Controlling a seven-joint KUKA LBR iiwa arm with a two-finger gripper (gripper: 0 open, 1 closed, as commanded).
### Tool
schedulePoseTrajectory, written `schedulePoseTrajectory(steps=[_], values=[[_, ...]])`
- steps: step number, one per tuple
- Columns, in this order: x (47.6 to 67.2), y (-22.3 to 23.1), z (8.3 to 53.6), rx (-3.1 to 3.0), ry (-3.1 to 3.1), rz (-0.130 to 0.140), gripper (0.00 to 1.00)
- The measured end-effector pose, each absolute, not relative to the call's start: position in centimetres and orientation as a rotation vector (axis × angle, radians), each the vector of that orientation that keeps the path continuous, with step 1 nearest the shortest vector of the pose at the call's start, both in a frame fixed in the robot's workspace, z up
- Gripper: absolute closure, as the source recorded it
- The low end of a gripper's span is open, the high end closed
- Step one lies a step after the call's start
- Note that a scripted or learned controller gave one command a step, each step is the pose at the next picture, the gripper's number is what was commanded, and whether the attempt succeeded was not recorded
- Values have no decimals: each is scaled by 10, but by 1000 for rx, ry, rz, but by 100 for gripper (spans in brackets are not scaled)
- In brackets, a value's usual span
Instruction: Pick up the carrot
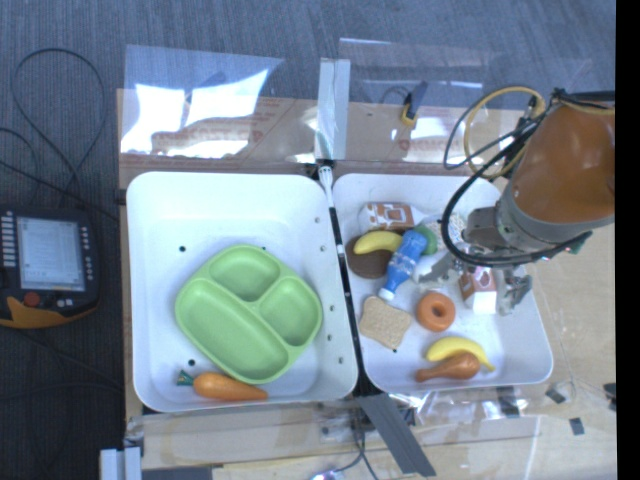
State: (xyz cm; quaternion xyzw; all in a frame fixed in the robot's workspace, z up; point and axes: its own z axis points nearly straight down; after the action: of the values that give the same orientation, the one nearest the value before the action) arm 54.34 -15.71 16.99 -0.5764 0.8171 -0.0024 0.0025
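While the carrot [230,387] is lying in the left bin [160,208] beside the green plate [250,313], the arm [560,168] is hovering over the right bin [535,353], jaws' state impossible to tell.

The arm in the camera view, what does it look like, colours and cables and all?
The arm is bulky and rounded, with a broad orange band above a grey wrist section. Black and yellow cables loop off its left side. Below hangs the pincer, a small metallic grey assembly.

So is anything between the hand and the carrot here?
Yes. The carrot lies in the left bin's front corner, against the green plate. The hand hangs over the right bin, so the divider between the bins and the plate lie between.
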Motion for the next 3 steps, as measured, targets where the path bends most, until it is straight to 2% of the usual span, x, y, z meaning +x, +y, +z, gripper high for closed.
schedulePoseTrajectory(steps=[1,2,3], values=[[483,-114,99,-1721,2632,11,0],[484,-112,109,-1719,2629,6,100],[485,-62,185,-1454,2779,-1,100]])
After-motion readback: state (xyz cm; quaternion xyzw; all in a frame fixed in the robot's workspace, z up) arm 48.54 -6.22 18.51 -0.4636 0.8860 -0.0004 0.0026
